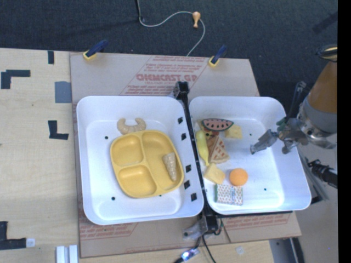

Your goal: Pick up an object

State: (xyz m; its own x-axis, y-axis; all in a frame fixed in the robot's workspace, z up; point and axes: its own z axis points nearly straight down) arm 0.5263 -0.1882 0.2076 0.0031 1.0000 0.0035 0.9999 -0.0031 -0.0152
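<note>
White plastic frames the scene: two shallow bins sit side by side on a cardboard sheet (164, 75), their inner rims touching along a dark centre seam. The left bin (88, 147) holds a yellow tray (134, 163) with three compartments; a pale cone (171, 166) lies in the tray's right compartment, and a curved beige piece (131, 126) rests on the bin floor just beyond the tray's far edge. In the right bin (285, 196) the objects crowd the left wall — a watermelon slice (216, 125), a waffle (218, 149), a banana (201, 146), two yellow blocks (214, 174), an orange ball (238, 177) and a small packet (229, 194) near the front rim. That bin's right half is bare floor, open room for the arm.

The gripper (271, 141) hangs over this bare stretch, reaching in across the right rim and well apart from every object. One dark finger (262, 143) angles toward the pile; whether the fingers are spread or pressed together cannot be told, and nothing shows between them.

Red print on the cardboard reads roughly "CHEMCAST GP"; the smaller lines are illegible.
</note>
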